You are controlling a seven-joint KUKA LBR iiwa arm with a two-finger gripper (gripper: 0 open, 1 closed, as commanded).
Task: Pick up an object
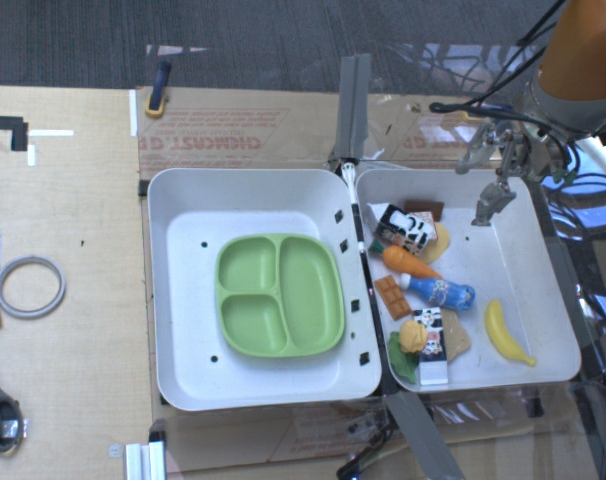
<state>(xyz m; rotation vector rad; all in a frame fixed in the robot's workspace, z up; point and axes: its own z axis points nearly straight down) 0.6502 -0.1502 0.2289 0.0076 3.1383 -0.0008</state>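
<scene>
We see the claw point(493, 200) hanging above the upper right part of the right bin point(553, 258), grasping nothing; we cannot tell how far it is parted. The candidates lie below it: a carrot point(408, 262), a blue bottle point(440, 291), a banana point(506, 332) and a black-and-white toy point(407, 230). Risk: the items along the left wall touch one another, so a descent there may clip a neighbour. The banana lies apart from the cluster, with bare floor around it, but near the right wall. The left bin point(173, 268) holds a green tray point(280, 295).
</scene>
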